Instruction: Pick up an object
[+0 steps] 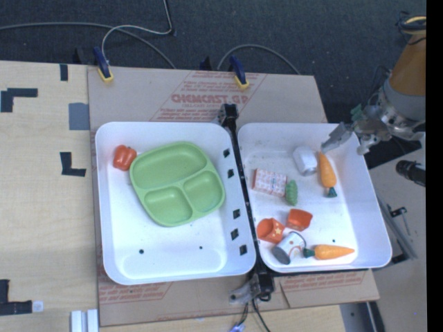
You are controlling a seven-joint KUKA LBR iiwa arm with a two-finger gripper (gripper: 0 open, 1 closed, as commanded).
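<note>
Two white bins sit side by side on a brown board. The left bin (111, 254) has a green tray (177, 182) in it, with three parts. Just beside the tray, near the top left corner, is a small red-orange pepper (124, 157).

The right bin (370, 244) has lots of small things. Near the top is a little white cup (304, 159), lying on its side. Right next to it is a carrot (326, 172), pointing up and down with its green end at the bottom. In the middle is a pink and white packet (269, 181), and a small green toy (291, 191) touches its right side. Lower down is a red-orange block (299, 219), and left of it an orange-red toy (268, 229). At the bottom is another carrot (329, 252), lying flat. Between that carrot and the orange-red toy is a small white and grey thing (289, 247); it is too little to tell what it is.

The arm comes in from the right. The gripper (350, 139) is over the top right edge of the right bin, near the upright carrot and the cup but not touching them. Its two fingers look spread apart, and nothing is between them.
</note>
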